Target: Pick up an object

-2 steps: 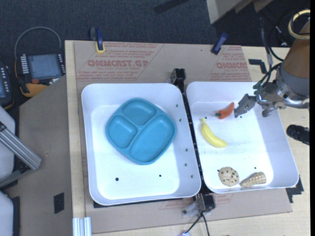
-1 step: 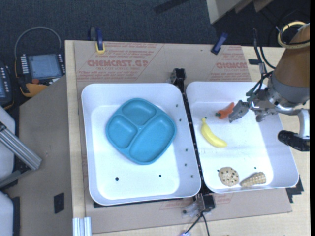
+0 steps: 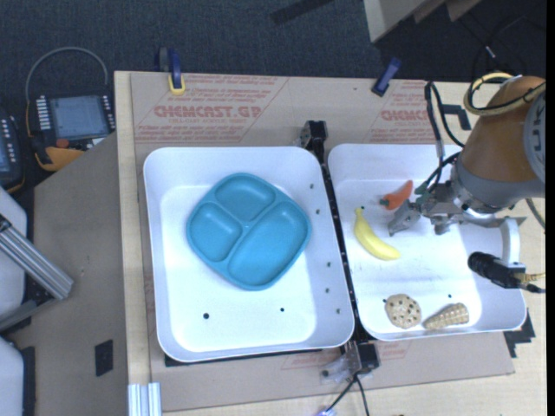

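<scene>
Starting at the left, I am looking at the left bin point(image 3: 165, 232), which is carrying a blue divided plate point(image 3: 249, 230) roughly at its centre, well apart from where I am working. Moving right, the right bin point(image 3: 434, 271) is holding a yellow banana point(image 3: 373, 238) near its left wall, an orange carrot-like piece point(image 3: 398, 195) just above it, a round speckled cookie point(image 3: 402, 310) and a tan cone-shaped piece point(image 3: 447, 317) along the front edge.

The gripper point(image 3: 408, 217) is reaching in from the right and sitting low between the carrot piece and the banana; I cannot tell how far its fingers are spread, and I am seeing nothing clearly between them.

My worry is the crowding: the carrot piece and banana are lying close together, so I am judging that closing here could nudge one aside or pinch both. The banana's curved, smooth skin could also be slipping out on the lift. The arm point(image 3: 501, 150) is hanging over the bin's right side, hiding part of it from me.
</scene>
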You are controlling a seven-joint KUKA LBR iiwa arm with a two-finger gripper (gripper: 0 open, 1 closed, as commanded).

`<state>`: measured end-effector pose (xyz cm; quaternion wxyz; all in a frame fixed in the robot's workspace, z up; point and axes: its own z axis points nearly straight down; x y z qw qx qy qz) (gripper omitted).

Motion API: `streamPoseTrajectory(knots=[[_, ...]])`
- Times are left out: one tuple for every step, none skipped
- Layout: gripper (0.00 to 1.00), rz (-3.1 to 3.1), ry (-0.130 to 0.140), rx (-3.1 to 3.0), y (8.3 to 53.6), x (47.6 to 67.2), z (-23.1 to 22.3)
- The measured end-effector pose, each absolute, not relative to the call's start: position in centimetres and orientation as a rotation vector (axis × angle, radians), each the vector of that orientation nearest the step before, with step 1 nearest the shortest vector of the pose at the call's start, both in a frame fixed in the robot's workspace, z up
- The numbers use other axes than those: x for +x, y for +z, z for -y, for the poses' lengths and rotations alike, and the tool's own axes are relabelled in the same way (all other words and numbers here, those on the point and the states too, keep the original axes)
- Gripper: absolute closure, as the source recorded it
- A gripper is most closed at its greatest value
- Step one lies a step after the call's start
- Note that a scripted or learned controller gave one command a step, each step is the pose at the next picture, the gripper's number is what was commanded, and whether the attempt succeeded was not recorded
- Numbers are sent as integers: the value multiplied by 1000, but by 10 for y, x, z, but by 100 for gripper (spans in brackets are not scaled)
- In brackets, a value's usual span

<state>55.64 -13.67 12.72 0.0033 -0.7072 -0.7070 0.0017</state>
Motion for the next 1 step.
streamPoseTrajectory(knots=[[0,2219,2,-2220,84,556,136]])
